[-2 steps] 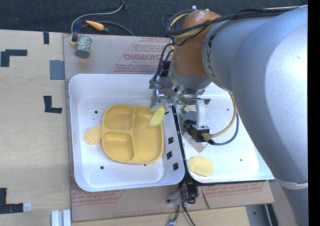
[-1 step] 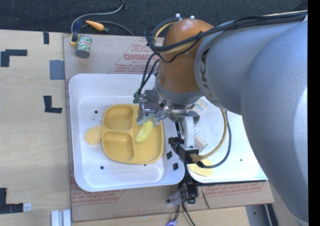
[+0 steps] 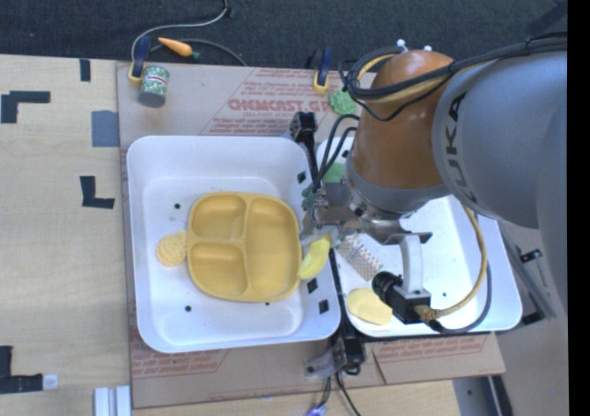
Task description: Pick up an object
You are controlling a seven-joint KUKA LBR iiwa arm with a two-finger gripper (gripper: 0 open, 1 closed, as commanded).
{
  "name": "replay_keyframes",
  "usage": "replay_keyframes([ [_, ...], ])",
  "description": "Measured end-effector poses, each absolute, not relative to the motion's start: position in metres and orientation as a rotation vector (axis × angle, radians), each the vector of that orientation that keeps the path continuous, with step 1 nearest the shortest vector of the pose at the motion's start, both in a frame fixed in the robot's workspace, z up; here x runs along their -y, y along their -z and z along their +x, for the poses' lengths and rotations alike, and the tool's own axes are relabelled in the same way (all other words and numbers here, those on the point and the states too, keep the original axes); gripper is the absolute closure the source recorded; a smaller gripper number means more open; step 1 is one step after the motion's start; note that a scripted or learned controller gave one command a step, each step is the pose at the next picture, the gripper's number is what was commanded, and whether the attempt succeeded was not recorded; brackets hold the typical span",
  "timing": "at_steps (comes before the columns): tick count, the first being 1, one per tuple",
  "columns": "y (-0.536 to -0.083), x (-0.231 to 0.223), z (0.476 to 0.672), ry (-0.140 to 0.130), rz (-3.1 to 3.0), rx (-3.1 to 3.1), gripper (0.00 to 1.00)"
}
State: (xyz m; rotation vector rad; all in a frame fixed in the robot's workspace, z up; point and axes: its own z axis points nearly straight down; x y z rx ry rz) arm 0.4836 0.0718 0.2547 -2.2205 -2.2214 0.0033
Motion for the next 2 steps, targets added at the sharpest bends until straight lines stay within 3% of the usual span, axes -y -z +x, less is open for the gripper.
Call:
replay_keyframes([
  [1,-0.206,-0.039,0.548,-0.005,-2.221,2.221,1.0],
  [2,-0.183,-0.026,0.504,-0.004,-2.219,2.221,1.0],
])
